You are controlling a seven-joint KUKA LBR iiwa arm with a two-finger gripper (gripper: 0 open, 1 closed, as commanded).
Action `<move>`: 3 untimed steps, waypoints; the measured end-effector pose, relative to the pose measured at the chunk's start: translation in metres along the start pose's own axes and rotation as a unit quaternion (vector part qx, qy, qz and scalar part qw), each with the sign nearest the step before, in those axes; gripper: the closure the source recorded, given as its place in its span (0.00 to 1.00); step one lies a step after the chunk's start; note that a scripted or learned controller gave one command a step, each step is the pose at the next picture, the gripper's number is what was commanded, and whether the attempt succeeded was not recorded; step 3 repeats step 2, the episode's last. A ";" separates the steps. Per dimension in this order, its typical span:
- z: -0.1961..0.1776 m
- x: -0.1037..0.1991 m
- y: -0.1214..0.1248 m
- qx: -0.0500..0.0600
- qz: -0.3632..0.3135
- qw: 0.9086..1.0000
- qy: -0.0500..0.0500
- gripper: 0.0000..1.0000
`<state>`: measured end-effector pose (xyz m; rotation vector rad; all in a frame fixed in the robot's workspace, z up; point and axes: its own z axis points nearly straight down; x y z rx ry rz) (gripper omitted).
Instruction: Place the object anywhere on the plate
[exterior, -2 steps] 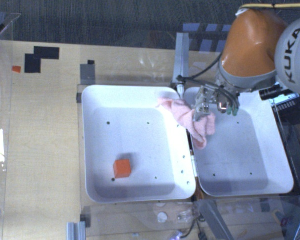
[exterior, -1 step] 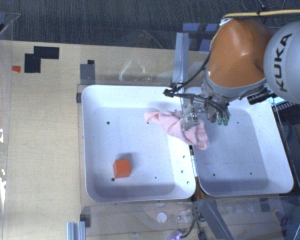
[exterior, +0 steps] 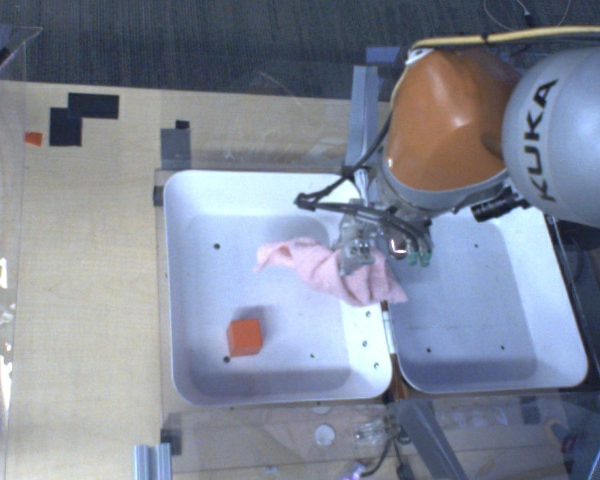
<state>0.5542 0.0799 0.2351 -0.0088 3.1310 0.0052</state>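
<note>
Over left bin, hand (perhaps gripping), rumpled pink cloth

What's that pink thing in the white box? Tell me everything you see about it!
The pink cloth looks soft and crumpled, like a small rag. It lies bunched up in the left bin, near that bin's right wall, one end stretched leftward and the other drooping toward the edge between the two bins. The gripper is right on top of its right part, touching or nearly touching it. An orange block sits apart from it, nearer the front.
</note>
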 end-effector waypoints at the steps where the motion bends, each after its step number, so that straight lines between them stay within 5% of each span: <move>1: 0.009 0.017 0.042 0.000 0.000 1.000 0.001 1.00; 2: 0.009 0.017 0.042 0.000 0.000 1.000 0.000 0.00; 3: 0.009 0.017 0.042 0.000 0.000 1.000 0.000 0.00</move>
